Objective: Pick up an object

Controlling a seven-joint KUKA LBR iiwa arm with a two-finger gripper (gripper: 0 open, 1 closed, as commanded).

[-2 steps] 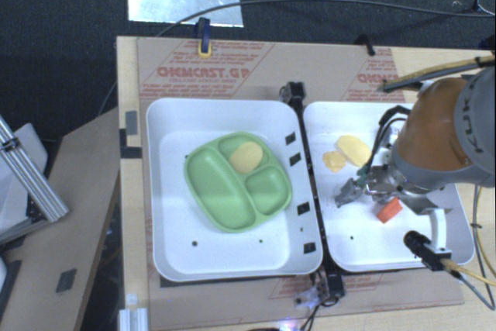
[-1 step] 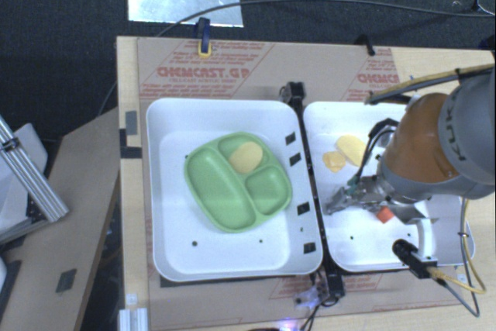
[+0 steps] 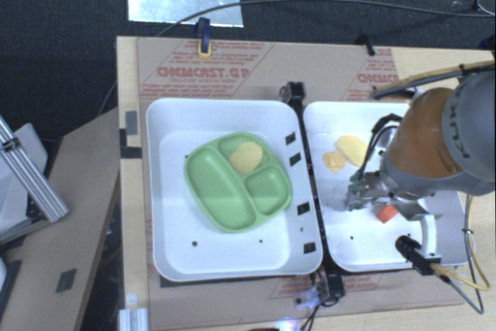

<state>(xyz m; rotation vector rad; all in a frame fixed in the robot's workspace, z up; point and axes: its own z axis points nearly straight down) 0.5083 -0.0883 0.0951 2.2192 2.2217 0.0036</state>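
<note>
In right bin (image 3: 341, 244), tool (image 3: 363, 194) by orange obj (image 3: 385, 214)

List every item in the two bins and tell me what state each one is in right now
Green divided plate: lying flat in the left bin.
Yellow object: resting in an upper compartment of the plate.
Yellow pieces: lying loose in the right bin, beside the arm.
Orange-red object: on the right bin's floor, partly hidden under the arm.
Gripper: low inside the right bin.

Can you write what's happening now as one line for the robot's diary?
arm: over right bin | gripper: low, near yellow pieces | left bin: green tray | pick: unconfirmed
</note>
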